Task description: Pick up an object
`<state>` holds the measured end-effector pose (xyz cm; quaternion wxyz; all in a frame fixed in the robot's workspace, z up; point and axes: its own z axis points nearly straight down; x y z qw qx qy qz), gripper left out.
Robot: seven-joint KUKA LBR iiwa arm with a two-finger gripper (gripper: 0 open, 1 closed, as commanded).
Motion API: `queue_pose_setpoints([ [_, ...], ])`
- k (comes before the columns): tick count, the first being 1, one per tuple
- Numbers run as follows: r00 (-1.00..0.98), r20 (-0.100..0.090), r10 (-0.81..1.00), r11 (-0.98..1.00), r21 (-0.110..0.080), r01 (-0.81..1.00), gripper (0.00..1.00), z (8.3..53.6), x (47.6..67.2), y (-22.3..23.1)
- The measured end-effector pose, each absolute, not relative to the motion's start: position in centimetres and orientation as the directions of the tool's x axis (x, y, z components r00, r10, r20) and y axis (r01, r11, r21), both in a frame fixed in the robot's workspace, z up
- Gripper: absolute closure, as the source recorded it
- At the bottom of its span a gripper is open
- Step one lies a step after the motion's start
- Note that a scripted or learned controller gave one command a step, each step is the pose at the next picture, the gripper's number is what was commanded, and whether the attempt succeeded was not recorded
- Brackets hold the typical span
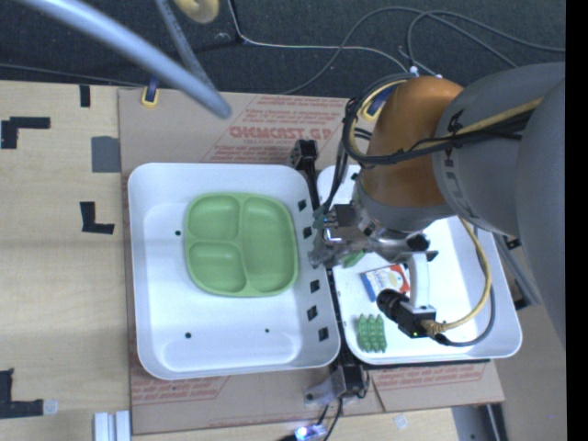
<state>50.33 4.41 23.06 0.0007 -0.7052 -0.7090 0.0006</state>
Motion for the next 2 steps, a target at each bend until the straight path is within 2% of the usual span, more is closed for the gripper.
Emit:
queue_pose_setpoints([
  [1,-0.004,-0.001,1.000,0.004,-0.004,1.000,1.00,21.78,49.97,9.76],
  [2,-0.002,-0.001,1.000,0.002,-0.004,1.000,0.00,21.82,49.98,9.62],
])
